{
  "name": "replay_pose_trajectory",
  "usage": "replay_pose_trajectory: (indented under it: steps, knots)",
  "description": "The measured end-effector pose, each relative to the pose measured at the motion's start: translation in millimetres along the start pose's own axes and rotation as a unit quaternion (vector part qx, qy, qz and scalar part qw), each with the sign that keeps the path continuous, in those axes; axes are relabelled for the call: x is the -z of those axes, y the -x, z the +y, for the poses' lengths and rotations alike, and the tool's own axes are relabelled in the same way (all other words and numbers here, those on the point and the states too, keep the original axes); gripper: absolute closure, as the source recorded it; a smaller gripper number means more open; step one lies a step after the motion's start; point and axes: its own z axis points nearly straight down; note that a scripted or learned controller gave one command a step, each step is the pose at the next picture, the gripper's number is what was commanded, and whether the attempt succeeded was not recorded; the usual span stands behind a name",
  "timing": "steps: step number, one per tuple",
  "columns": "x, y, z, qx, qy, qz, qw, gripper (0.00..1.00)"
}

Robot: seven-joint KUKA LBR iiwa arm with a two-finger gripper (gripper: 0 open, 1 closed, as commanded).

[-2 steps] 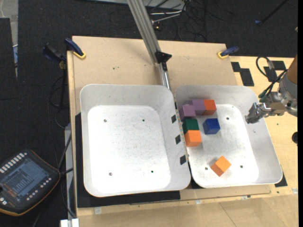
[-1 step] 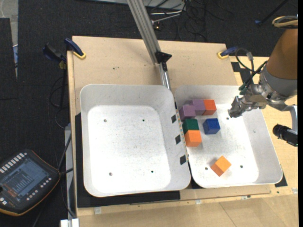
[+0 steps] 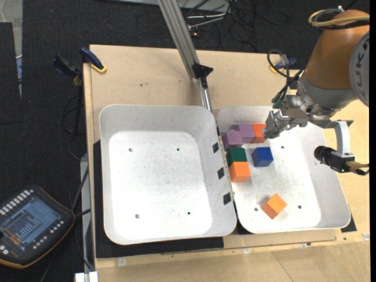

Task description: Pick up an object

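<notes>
The right bin (image 3: pixel 320 207) holds several blocks. Purple blocks (image 3: pixel 238 135) lie at its back left with an orange-red block (image 3: pixel 259 133) beside them. A green block (image 3: pixel 237 154) sits on top of or just behind an orange block (image 3: pixel 239 171). A blue block (image 3: pixel 262 156) lies near the middle and a lone orange block (image 3: pixel 274 205) toward the front. My gripper (image 3: pixel 274 128) hangs just right of the orange-red block, close above the bin floor. Its fingertips are too dark and small to read.
The left bin (image 3: pixel 111 157) stands next to the right one, its rim touching along the middle. A slanted metal pole (image 3: pixel 182 40) runs down to the bins' back edge. A teach pendant (image 3: pixel 29 222) lies off the bench at the lower left.
</notes>
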Motion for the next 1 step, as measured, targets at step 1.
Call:
replay_pose_trajectory:
  steps: [1]
  knots:
    - [-0.2,-61.8,18.2,0.001,0.0,0.0,1.0,1.0]
